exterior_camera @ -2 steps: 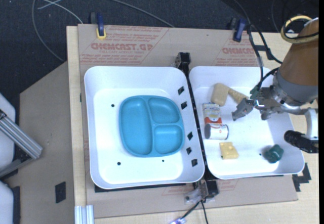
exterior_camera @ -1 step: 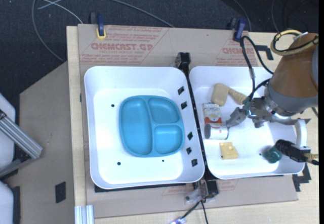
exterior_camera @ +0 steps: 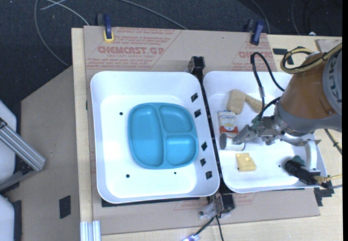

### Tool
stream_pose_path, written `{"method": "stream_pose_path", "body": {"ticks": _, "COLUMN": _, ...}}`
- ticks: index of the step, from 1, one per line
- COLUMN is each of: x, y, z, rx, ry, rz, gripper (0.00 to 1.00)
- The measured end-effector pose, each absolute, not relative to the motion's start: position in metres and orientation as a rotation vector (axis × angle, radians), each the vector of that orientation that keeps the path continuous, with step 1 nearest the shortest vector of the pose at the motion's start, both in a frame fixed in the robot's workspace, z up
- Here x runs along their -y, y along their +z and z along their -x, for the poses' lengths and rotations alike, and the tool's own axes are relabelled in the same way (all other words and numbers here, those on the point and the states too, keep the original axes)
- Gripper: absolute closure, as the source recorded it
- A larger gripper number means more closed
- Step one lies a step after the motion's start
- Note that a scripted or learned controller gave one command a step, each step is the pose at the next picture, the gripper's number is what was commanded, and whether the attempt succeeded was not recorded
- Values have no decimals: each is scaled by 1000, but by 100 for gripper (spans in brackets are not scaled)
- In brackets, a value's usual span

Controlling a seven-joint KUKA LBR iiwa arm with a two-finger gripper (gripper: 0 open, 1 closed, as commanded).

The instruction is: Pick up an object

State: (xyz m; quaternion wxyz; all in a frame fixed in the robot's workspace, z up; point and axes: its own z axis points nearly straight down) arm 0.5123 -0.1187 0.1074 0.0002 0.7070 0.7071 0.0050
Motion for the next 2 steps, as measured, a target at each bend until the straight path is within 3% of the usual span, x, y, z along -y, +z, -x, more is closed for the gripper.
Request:
{"method": "stream_pose_path", "body": {"ticks": 1, "x": 119, "y": 124, "z": -517, "rx": -2213, "ry": 29, "rz": -2209, "gripper": 100}}
{"method": "stream_pose_path", "body": {"ticks": 2, "x": 126, "y": 171, "z": -521, "rx": -2219, "ry": 4, "rz": -2218, "gripper": 100}}
